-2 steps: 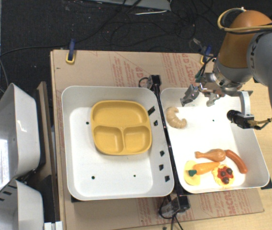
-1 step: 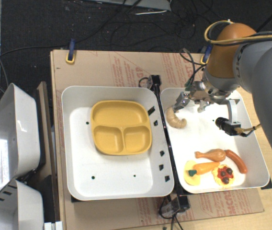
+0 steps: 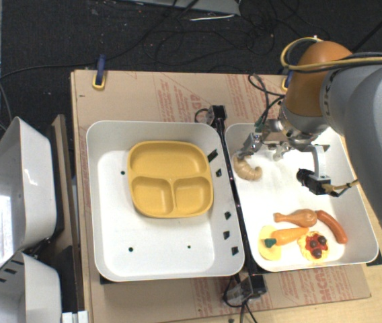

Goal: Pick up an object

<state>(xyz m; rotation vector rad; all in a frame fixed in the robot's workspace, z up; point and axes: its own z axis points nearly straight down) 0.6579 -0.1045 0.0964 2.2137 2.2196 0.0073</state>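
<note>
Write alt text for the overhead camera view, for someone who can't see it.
A grey robot arm reaches from the right over the right bin, its gripper above a tan croissant, with toy food nearer the camera. The left bin holds a yellow divided plate.

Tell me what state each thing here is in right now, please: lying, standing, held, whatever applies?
Yellow divided plate: lying flat in the left bin, right way up, nothing in its sections.
Croissant: lying loose on the right bin floor, just below the tool.
Chicken drumstick: lying flat.
Sausage: lying beside the drumstick.
Carrot: lying on a yellow piece.
Tool: low over the right bin's upper part; its grip is unclear.
</note>
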